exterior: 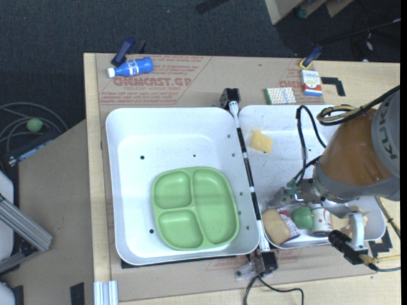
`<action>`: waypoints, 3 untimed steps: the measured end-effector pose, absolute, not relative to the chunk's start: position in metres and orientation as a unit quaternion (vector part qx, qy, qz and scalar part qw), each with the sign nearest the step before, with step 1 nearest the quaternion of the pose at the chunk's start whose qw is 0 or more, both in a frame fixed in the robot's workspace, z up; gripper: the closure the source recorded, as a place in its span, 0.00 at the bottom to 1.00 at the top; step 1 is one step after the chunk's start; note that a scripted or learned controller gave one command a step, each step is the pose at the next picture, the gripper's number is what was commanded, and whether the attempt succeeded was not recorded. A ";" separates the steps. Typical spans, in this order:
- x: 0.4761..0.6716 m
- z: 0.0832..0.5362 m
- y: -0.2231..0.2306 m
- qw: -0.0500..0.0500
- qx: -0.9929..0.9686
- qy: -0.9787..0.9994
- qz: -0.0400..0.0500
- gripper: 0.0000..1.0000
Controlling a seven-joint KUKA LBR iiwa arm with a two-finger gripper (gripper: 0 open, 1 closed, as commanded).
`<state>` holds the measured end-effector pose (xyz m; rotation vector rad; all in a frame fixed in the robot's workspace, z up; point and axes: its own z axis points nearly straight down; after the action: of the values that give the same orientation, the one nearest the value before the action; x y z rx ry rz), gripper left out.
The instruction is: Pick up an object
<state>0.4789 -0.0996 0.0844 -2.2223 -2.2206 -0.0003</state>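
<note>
The arm reaches in from the right, low over the front of the right bin (280,116). My gripper (304,203) hangs just above a cluster of objects: a green ball-like item (303,217), a tan round piece (275,226) and a white item with red print (321,218). A yellow sponge-like block (261,142) lies alone near the bin's back left. The arm's body hides the fingers, and nothing shows between them.
The left bin (127,138) holds a green divided plate (194,207). A blue and white bottle (130,67) and small cards (281,95) lie on the bench behind the bins. Cables run along the right bin's rim.
</note>
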 end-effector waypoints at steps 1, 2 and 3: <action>0.516 0.085 -0.163 -0.001 -0.708 -0.707 0.000 0.00; 0.668 0.187 -0.041 -0.001 -0.706 -0.708 -0.002 0.00; 0.598 0.185 -0.060 0.001 -0.707 -0.707 0.000 0.00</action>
<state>0.5981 -0.0601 0.1846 -2.2217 -2.2198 0.0015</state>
